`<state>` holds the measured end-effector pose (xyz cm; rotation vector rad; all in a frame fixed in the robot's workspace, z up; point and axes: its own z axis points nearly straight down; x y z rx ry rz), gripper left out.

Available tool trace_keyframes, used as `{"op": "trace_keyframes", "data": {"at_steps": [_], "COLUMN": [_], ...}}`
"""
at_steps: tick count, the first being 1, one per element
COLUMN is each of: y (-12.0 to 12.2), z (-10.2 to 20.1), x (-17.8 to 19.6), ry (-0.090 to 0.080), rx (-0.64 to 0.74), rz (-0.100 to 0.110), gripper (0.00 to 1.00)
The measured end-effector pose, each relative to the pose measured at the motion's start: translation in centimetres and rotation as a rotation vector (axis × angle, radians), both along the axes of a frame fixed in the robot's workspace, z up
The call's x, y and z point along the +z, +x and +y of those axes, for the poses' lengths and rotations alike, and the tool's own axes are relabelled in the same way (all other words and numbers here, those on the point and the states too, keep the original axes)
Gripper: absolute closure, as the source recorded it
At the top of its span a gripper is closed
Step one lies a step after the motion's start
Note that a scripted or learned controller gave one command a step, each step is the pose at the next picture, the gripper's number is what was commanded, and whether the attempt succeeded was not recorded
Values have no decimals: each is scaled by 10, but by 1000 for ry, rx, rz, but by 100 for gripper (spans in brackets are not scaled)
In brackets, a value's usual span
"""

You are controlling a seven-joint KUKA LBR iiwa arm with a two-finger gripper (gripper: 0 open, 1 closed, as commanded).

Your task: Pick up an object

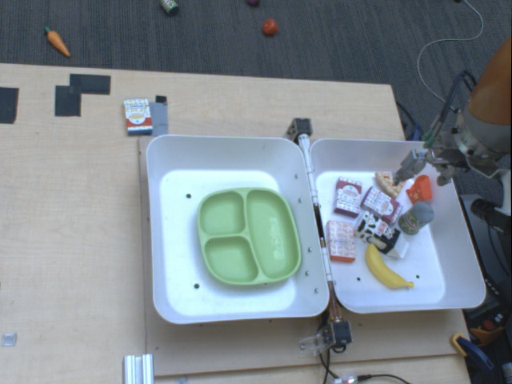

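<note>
Grey fingers of my gripper point(424, 168) stand spread and empty above the right bin point(460, 290) by the orange object point(420, 189) — I judge this the approach step — next I'd drop straight onto it and close, avoiding the grey can point(414, 218)

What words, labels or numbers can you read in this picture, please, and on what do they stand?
None can be read.
Small box on the bench: print too blurred.
Red-and-white packets in the right bin: labels too small.
Black-and-white carton: pattern, no legible text.
</note>
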<state>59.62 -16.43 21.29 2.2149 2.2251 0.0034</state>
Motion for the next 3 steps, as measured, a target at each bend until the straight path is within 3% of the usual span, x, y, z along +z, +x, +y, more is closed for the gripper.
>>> {"op": "trace_keyframes", "data": {"at_steps": [1, 2, 3], "y": [-62, -107, -104], "z": [-33, 9, 10], "x": [-108, -126, -114], "ry": [0, -4, -5], "rx": [-1, -3, -1], "rz": [-1, -8, -15], "gripper": [0, 0, 100]}}
